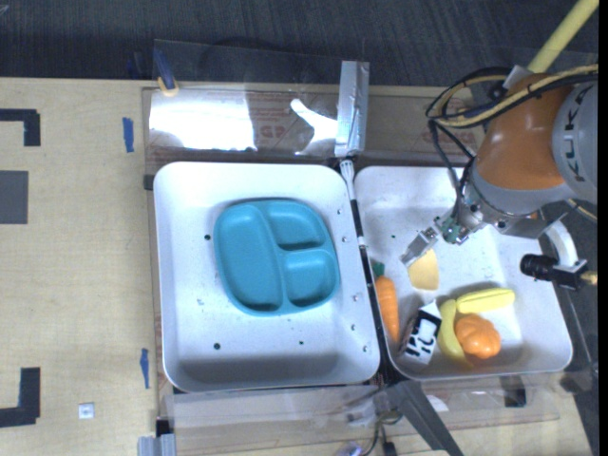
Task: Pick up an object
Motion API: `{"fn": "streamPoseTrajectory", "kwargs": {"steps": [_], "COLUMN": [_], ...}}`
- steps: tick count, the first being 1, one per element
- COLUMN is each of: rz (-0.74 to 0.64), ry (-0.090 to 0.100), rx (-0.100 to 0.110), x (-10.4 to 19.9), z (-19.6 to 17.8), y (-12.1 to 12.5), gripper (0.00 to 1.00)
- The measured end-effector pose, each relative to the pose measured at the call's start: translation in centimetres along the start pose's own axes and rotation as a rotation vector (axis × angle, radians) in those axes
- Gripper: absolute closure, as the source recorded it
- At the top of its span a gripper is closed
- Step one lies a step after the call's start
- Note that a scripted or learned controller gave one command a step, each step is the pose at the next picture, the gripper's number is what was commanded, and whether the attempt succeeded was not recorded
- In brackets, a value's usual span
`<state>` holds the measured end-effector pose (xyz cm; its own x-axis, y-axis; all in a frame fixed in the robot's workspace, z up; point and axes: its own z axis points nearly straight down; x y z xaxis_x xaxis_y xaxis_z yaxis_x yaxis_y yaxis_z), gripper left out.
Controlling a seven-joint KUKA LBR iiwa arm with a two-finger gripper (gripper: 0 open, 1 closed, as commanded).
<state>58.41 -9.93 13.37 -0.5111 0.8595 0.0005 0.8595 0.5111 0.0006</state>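
My gripper (432, 242) hangs in the right bin (399, 190), near its middle, just above and to the left of a pale yellow wedge (425, 273). It looks open, with nothing between its fingers. Along the bin's left wall lies an orange carrot (388, 309). A black-and-white object (423, 335) sits at the front. To the right of it a yellow banana-like piece (484, 301) lies against an orange rounded toy (478, 336).
The left bin (180, 255) holds a blue divided plate (276, 254). A metal divider (351, 112) stands behind the gap between the bins. The arm's orange band (518, 150) and cables hang over the right bin's back right corner.
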Motion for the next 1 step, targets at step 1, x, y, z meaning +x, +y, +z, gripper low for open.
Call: {"fn": "streamPoseTrajectory", "kwargs": {"steps": [1], "rz": [0.060], "ry": [-0.004], "rx": [-0.005], "x": [-2.84], "z": [4.63], "y": [0.75], "gripper": [0.00]}}
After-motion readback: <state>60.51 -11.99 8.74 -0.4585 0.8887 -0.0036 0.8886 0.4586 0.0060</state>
